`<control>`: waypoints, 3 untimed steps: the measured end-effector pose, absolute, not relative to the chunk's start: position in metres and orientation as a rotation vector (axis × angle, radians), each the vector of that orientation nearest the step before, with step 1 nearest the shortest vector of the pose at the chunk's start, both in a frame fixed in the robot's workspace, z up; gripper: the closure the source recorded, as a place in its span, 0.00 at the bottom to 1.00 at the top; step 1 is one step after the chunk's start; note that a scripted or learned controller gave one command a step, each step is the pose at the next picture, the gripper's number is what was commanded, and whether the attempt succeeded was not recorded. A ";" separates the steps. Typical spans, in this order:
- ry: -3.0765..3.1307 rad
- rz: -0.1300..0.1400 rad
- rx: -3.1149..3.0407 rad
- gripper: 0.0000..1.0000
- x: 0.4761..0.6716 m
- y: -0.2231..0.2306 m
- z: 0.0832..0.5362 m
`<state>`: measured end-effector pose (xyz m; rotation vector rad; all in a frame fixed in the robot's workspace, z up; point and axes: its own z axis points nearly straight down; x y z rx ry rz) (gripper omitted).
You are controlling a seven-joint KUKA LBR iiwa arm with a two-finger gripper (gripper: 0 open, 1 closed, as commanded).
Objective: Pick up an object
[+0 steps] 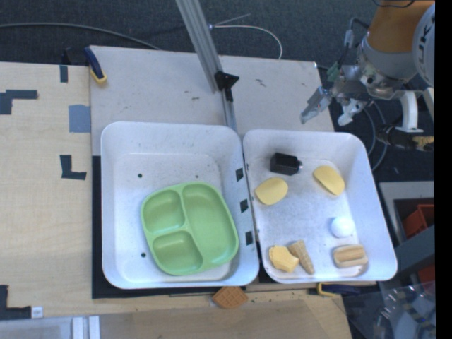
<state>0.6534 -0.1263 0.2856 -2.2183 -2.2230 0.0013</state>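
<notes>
1. My gripper [326,109] hangs at the upper right of the frame, above the bench just outside the far rim of the right bin [367,154]. My jaws are spread apart, with nothing between them.
2. The right bin holds the pickable things: a black block [284,164] near its upper left, two yellow rounded pieces [271,191] [329,179] mid-bin, a white ball [342,226] at the right, and a yellow lump [283,259], a cone [302,256] and a tan roll [349,256] along the lower edge.
3. I judge them to be light toy foods, stiff and smooth, so likely slippery. The ball would roll away from me.
4. The black block looks the best take, with flat sides, standing apart from its neighbours. I would close across its shorter width.
5. The left bin [113,189] holds a green divided plate [189,227], its compartments bare. It is broad and flat, and I judge it poor for my span.
</notes>
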 end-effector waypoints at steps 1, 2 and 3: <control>-2.223 0.002 -2.218 0.00 0.653 -0.126 0.286; -2.221 0.007 -2.218 0.00 0.650 -0.127 0.242; -2.221 0.007 -2.217 0.00 0.648 -0.121 0.197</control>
